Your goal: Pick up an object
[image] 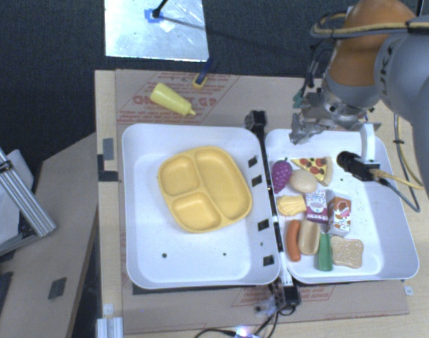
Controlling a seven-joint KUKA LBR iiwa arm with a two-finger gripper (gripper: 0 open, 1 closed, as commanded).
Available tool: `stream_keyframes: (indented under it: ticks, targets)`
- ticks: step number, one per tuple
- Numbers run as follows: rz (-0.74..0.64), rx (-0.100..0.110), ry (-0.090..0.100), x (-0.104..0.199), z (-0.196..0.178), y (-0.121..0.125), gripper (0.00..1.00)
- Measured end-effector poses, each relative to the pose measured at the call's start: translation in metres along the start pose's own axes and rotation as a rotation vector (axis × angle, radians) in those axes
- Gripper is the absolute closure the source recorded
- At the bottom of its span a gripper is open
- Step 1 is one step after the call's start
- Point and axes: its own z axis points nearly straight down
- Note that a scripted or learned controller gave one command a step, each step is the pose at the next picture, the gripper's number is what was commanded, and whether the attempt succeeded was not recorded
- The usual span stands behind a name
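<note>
- Two white bins side by side on bench: left bin, right bin.
- Left bin holds yellow divided tray, three compartments, lying slightly skewed near bin centre.
- Right bin holds cluster of toy food, packed toward its left half.
- Pizza slice at top of cluster; purple grapes just left of it, near bin's left wall.
- Beige potato-like piece directly below pizza slice; yellow piece below that.
- Two small cartons side by side, right of yellow piece.
- Bottom row: orange carrot, tan roll, green bottle, bread slice, all touching or nearly so.
- Gripper over right bin's top-left corner, just above pizza slice; nothing seen between fingers.
- Finger opening: cannot tell from this angle.
- Grey arm with orange band entering from upper right.
- Yellow squeeze bottle outside bins on cardboard, behind left bin.
- Black divider strip running between bins.
</note>
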Motion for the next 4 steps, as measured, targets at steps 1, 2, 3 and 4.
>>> stream_keyframes:
  ticks: [1,2,3,4]
  targets:
    - [0.002,0.002,0.000,0.034,0.007,-0.021,1.00]
    - [0.008,-0.001,-0.001,0.026,-0.009,-0.017,1.00]
    - [0.004,0.001,-0.002,0.039,0.003,-0.024,1.00]
    - [0.009,0.000,-0.002,0.031,0.006,-0.020,1.00]
